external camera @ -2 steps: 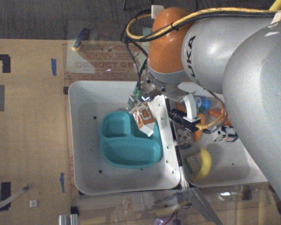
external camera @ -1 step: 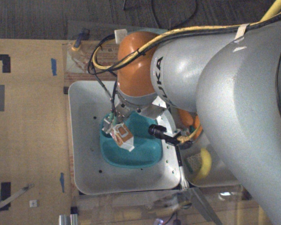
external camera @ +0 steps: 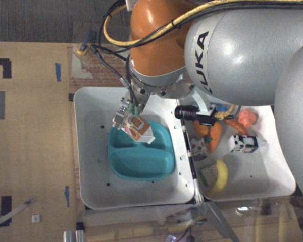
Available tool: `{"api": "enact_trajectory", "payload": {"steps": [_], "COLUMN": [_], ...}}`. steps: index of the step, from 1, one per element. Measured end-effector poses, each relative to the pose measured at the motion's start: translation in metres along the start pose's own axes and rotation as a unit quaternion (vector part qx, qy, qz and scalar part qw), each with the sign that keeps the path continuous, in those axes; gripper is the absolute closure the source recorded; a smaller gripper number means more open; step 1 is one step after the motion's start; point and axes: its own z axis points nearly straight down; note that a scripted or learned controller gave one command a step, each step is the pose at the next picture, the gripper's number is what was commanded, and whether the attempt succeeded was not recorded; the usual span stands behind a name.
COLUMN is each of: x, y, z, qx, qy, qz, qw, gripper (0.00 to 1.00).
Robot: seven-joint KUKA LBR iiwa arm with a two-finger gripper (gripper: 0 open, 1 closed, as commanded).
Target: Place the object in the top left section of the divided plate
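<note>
Divided plate [external camera: 141,160] in left bin [external camera: 91,150]; carton [external camera: 138,129] over plate's top edge.

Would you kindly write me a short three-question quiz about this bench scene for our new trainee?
1. True or false: the claw hangs over the right bin.
2. What colour is the divided plate?
3. The small carton lies: A) at the plate's upper edge, B) beside the yellow item, C) on the bench outside both bins.

Key: 1 false, it is over the left bin; 2 teal; 3 A.
</note>
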Motion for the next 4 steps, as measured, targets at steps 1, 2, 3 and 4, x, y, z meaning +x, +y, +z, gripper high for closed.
{"api": "enact_trajectory", "payload": {"steps": [1,2,3,4], "x": [0.0,0.003,0.003,0.003], "y": [0.0,0.011,0.012,0.012], "z": [0.0,0.119,0.118,0.118], "qx": [0.0,0.003,0.002,0.002], "qy": [0.0,0.003,0.002,0.002], "qz": [0.0,0.078,0.079,0.079], "qw": [1.0,0.9969,0.9969,0.9969], "gripper": [0.0,0.0,0.0,0.0]}}
